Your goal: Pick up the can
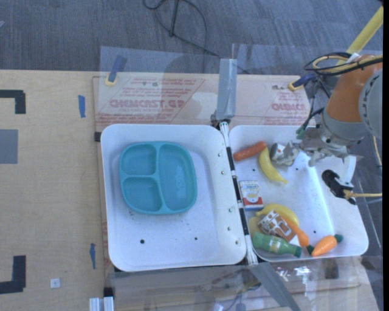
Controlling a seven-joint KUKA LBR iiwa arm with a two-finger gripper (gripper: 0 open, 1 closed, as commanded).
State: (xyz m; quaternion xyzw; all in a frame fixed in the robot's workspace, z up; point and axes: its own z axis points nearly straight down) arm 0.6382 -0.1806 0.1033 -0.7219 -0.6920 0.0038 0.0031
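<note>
Camera view shows the gripper [302, 150] low in the right bin [316, 200] at the far end, its fingers spread beside the silvery can [281, 153], which lies unlifted near the banana [270, 167], so the grasp remains undone.

Dark grey carpeted floor [73, 24] behind light wooden bench top [45, 182]; black cables [176, 18] trailing across floor.

The arm [355, 97] is grey with an orange band; black, yellow and blue cables loop above that band.
</note>
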